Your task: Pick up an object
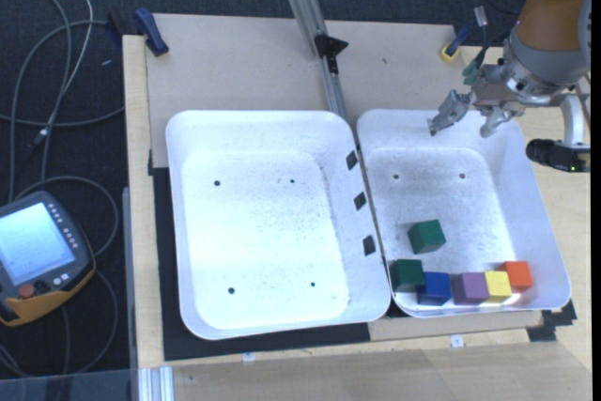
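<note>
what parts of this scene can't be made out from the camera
- Small blue cube, camera view: its lower edge hides behind the near wall of the right white bin.
- Grey KUKA arm with orange band, camera view: cut off by the right and top edges.
- Grey handheld screen pendant, camera view: its display is glare, unreadable, left edge cut off.

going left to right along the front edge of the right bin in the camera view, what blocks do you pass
dark green cube → blue cube → purple cube → yellow cube → orange cube. A second green cube sits apart, farther back, so it is left out of the row.
</note>
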Robot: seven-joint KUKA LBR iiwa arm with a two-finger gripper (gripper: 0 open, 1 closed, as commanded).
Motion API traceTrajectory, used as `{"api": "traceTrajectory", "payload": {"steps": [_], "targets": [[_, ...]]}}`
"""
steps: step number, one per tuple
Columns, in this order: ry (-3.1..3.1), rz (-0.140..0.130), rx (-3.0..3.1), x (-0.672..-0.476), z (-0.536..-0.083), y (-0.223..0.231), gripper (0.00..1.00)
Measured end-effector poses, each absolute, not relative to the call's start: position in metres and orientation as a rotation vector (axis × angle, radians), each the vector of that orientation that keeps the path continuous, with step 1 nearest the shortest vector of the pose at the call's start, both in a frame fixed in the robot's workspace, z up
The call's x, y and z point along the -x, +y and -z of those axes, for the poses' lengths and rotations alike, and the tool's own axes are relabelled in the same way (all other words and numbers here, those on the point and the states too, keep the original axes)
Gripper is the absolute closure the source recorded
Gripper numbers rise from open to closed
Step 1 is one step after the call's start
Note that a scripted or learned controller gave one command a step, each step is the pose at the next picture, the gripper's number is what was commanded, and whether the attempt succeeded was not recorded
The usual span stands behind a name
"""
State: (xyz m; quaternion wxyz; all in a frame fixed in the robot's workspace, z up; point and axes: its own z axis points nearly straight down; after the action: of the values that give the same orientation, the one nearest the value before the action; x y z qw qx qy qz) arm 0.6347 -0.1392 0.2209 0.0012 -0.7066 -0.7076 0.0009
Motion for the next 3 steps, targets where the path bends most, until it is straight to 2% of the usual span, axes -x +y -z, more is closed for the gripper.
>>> {"api": "traceTrajectory", "payload": {"steps": [1,2,3], "targets": [[-2.216,-0.008,2.211,-0.594,-0.130,-0.100,0.00],[-2.214,-0.007,2.218,-0.553,-0.097,-0.103,0.00],[-2.217,-0.003,2.218,-0.510,-0.099,-0.090,0.00]]}}
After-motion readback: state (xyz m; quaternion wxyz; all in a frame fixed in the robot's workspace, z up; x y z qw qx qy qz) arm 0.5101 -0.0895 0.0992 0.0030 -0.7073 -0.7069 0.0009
